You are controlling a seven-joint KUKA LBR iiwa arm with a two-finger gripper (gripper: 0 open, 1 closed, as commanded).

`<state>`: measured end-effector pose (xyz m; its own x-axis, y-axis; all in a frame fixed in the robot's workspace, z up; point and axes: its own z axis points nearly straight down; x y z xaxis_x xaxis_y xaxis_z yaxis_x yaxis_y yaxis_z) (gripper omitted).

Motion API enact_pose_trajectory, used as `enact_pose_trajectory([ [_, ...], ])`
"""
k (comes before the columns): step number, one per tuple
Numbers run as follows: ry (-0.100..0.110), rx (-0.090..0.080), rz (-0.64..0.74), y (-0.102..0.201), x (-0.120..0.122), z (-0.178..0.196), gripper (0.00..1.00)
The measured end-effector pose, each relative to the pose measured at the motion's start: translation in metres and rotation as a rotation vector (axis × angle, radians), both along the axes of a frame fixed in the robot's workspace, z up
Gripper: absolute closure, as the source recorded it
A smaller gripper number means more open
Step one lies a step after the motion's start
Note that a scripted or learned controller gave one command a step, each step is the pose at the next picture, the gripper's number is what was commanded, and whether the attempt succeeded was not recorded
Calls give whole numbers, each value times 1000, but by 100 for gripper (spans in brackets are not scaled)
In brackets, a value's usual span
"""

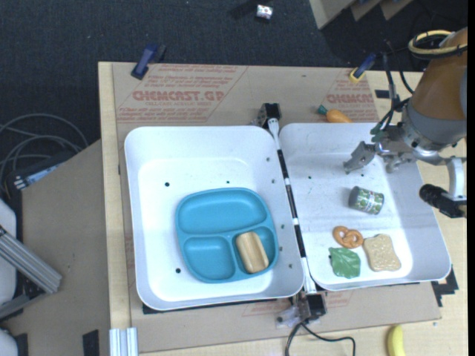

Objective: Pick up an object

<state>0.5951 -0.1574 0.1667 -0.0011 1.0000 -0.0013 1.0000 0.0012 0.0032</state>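
Foodstuffs cluster at the near end of the right bin [438,262]: a green leaf-shaped piece [344,262] beside a slice of toast [382,253], with a small pretzel [347,236] just behind them. They sit apart from one another, which leaves each open to a grasp from above. In the left bin [141,199], a blue divided plate [219,225] carries a bread roll [252,251] in its near right compartment, well apart from the arm's reach at present.

Farther back in the right bin lies a small green can [367,199] on its side, the nearest candidate to the gripper [371,154]. The gripper hangs above the bin's far half, its two fingers spread apart with nothing between them. Being open and empty, it looks ready for a descent; the can seems the likeliest target, though a rounded thing lying down may roll away under the fingers.

Beyond the bins, on the cardboard-faced bench [185,87], rest an orange carrot-like toy [335,114] and a blue clip [147,61].
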Motion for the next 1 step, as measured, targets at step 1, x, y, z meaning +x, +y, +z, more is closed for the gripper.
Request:
enact_pose_trajectory([
  [1,5,2,-2,-11,-22,-57,0],
])
